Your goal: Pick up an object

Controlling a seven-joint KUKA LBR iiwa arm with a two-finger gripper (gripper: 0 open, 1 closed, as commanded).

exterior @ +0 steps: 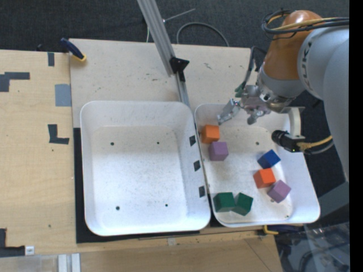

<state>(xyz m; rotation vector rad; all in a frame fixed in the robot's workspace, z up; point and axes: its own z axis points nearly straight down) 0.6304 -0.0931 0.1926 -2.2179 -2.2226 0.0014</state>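
While the gripper (pixel 241 113) hovers over the right bin's (pixel 300 208) far edge, its jaws stand apart, holding nothing. Nearest it lies an orange cube (pixel 211 132), with a purple cube (pixel 219 151) just beside; blue, orange, purple and green blocks lie nearer the front.
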